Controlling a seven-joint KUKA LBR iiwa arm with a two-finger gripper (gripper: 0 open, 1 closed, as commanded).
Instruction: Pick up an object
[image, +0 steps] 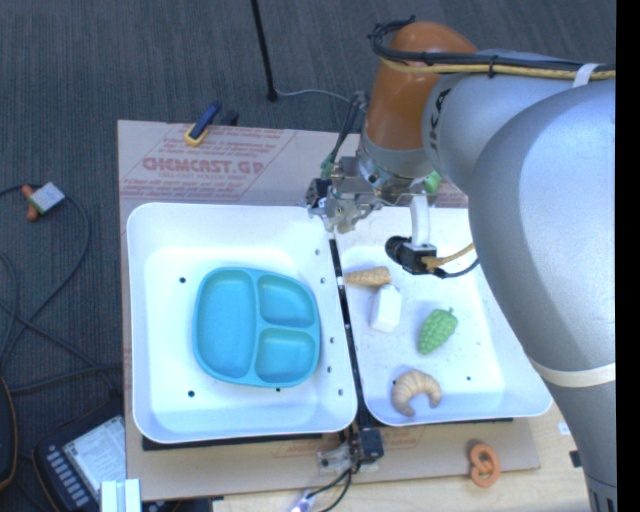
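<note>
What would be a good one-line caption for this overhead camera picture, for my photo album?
Grey arm's tool poised over the rim between two white bins: blue divided plate left, toy croissant, green fruit right.

Blue tray (256, 327), green grapes (437, 330)

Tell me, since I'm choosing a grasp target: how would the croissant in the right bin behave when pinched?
The croissant looks like a glossy toy, so probably stiff and light. Its curved, tapering shape may let it slip or pivot between fingers. It lies flat, unlikely to roll.
</note>
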